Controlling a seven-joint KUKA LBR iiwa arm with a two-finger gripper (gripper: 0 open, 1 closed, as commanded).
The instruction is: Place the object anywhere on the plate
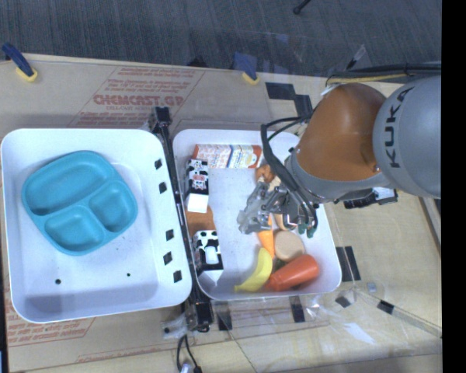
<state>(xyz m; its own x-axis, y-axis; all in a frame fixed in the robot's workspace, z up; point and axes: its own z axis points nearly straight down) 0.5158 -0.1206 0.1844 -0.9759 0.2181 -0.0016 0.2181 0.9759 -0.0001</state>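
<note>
Blue plastic plate with three sections [79, 200] in the left white bin [31, 294]. Metal two-finger gripper [252, 222] low in the right white bin [241, 189], grip hard to tell. Yellow toy banana [256, 273] at five o'clock, beside an orange toy carrot [295, 271].

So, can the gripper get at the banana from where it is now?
Probably yes. The gripper hangs just above the banana in the same right bin, and nothing covers the banana's top, though a carrot lies right against it.
</note>
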